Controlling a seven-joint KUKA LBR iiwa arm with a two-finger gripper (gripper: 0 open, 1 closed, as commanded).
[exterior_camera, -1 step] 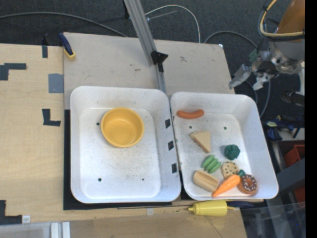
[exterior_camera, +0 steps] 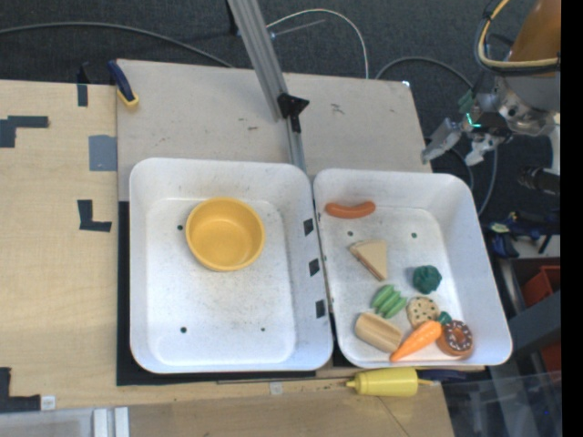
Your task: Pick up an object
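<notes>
The right bin [exterior_camera: 474, 244] holds several toy foods: an orange sausage [exterior_camera: 350, 209] at the back, a sandwich wedge [exterior_camera: 370, 259], a dark green broccoli [exterior_camera: 426, 278], a green pea pod [exterior_camera: 389, 299], a cookie [exterior_camera: 421, 309], a bread roll [exterior_camera: 377, 331], a carrot [exterior_camera: 417, 340] and a chocolate donut [exterior_camera: 455, 337]. A yellow bowl [exterior_camera: 225, 233] sits in the left bin [exterior_camera: 155, 271]. My gripper [exterior_camera: 457, 144] hangs above the bench, just beyond the right bin's back right corner. It is open with nothing between its fingers.
A yellow mustard bottle [exterior_camera: 387, 383] lies on the bench just in front of the right bin. A grey metal pole [exterior_camera: 264, 53] slants over the back of the bench. Cables [exterior_camera: 346, 25] run across the dark floor behind.
</notes>
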